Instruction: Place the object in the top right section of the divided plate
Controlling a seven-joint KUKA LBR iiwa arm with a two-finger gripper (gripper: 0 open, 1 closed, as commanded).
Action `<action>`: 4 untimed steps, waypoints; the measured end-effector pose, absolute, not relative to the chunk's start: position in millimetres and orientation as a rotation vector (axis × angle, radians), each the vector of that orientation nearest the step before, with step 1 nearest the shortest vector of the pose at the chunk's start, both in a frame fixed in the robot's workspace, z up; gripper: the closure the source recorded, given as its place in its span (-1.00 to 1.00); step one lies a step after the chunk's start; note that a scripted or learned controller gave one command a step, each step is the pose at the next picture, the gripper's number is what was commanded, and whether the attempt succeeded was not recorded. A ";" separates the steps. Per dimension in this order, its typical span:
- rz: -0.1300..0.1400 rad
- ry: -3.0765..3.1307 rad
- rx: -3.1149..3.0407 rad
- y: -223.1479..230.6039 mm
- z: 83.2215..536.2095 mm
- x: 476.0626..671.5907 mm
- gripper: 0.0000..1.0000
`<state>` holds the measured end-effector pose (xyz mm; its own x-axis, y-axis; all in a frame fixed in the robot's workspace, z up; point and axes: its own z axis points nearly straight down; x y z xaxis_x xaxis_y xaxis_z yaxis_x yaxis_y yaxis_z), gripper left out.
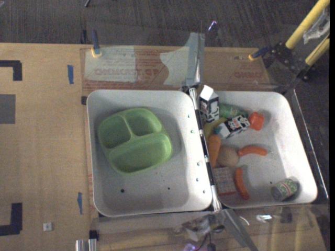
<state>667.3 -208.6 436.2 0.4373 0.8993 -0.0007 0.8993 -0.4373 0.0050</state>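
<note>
- The green divided plate (135,139) lies in the left white bin (149,196), a little toward the upper left, and it is turned at a slight angle.
- All three sections of the plate have nothing in them.
- The right white bin (293,140) holds the toy food items, mostly gathered near its left wall.
- A small milk carton (209,103) stands at the upper left corner of that bin, and a second cow-patterned carton (233,125) lies tilted just beside a green bottle (231,111).
- A carrot (214,148) lies along the divider, touching a round potato (227,157).
- Two orange sausages (253,151) (241,183) lie apart from each other.
- A small can (285,189) rests on its side at the lower right corner.
- My hand: I cannot tell its state.
</note>
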 end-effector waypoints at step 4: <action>0.000 1.158 2.919 -222.2 435.2 646.3 -1.00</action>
